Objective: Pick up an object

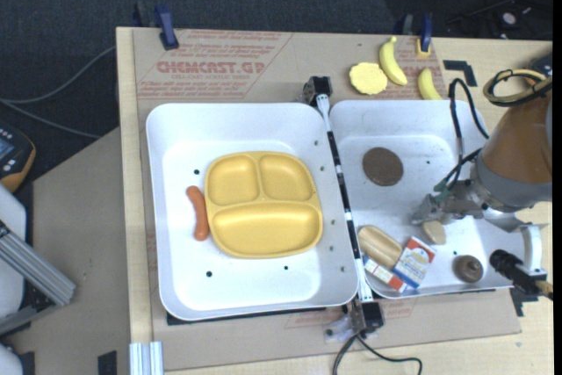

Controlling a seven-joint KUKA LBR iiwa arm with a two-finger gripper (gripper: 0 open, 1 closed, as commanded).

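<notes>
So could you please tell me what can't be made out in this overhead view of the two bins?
- The gripper: in the camera view, dark and small over the right bin; the wrist hides part of it.
- The small tan piece right under it: touching or apart, unclear.
- The red and white packet: print too small to read.
- The arm: cut off by the right edge.

A yellow plate (pixel 262 215) with three parts sits in the left bin (pixel 167 189), and two bananas (pixel 392 62) lie on the bench (pixel 219 66).
</notes>
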